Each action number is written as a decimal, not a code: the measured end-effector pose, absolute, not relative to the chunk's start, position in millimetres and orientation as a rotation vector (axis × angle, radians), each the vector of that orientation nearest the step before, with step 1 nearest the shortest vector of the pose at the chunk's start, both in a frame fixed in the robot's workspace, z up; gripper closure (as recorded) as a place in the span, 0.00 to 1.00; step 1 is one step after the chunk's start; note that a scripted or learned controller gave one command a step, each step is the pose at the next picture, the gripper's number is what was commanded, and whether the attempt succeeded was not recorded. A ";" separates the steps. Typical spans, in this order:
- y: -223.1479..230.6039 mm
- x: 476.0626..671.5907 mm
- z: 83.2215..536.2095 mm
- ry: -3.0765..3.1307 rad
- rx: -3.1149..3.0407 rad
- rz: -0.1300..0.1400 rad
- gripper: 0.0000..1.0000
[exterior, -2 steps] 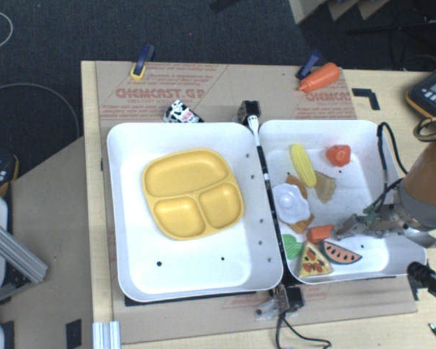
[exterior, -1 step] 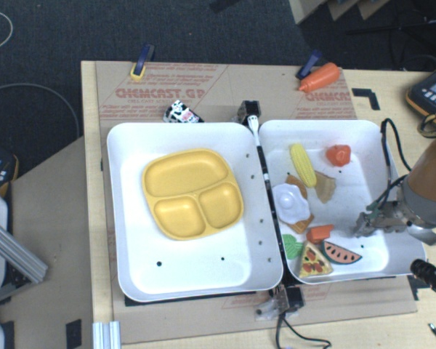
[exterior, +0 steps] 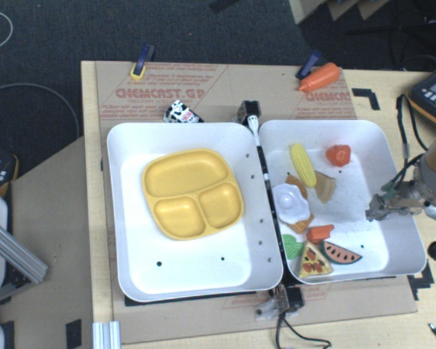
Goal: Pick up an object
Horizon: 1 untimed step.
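The two bins (exterior: pixel 123 195) look like smooth, glossy white plastic; the yellow divided tray (exterior: pixel 192 193) is matt plastic; the tabletop (exterior: pixel 225 86) carries printed brown cardboard.

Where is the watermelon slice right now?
The watermelon slice lies near the front edge of the right bin, just right of the pizza slice.

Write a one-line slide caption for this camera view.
End effector hovers at right bin edge beside toy food; yellow divided plate sits in left bin.

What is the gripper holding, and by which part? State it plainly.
Nothing is visibly held. The gripper sits low at the right side of the right bin, apart from the toy foods, over bare white floor.
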<state>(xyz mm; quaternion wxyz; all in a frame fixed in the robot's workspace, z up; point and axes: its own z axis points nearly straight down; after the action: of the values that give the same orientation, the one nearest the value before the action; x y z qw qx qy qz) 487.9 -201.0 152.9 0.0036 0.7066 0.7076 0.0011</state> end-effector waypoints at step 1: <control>-205.3 481.3 200.5 2.217 2.216 0.003 1.00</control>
<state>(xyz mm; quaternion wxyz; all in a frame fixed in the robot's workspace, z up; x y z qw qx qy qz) 481.3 -205.3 200.5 0.0035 0.7070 0.7072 0.0009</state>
